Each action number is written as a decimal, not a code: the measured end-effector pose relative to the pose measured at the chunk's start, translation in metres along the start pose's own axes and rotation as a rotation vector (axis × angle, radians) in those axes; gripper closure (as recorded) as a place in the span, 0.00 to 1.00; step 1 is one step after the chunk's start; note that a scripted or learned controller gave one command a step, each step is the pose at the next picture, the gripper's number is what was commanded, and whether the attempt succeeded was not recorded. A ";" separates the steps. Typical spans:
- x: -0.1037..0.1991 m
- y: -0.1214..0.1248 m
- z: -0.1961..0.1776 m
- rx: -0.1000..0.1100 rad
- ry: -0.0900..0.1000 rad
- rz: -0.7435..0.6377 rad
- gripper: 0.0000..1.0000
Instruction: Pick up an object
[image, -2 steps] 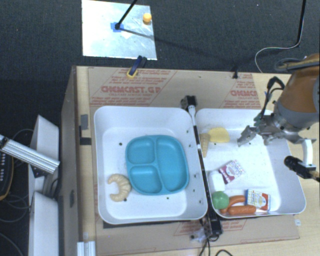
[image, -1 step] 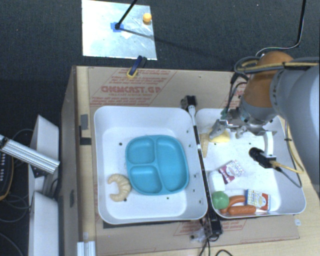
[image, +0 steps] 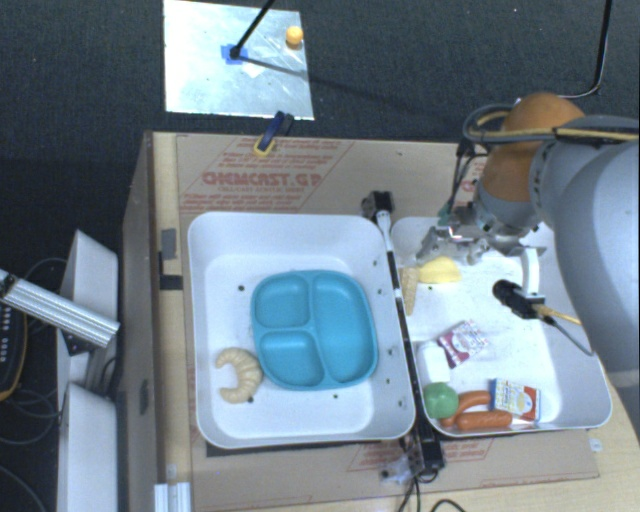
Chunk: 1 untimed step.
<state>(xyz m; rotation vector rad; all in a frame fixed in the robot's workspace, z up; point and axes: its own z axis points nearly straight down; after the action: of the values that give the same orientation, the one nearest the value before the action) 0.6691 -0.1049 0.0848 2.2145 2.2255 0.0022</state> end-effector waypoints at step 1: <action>0.023 0.000 0.000 0.000 0.000 0.000 0.00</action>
<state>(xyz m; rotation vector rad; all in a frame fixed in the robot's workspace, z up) 0.6691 -0.0823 0.0847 2.2145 2.2258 0.0029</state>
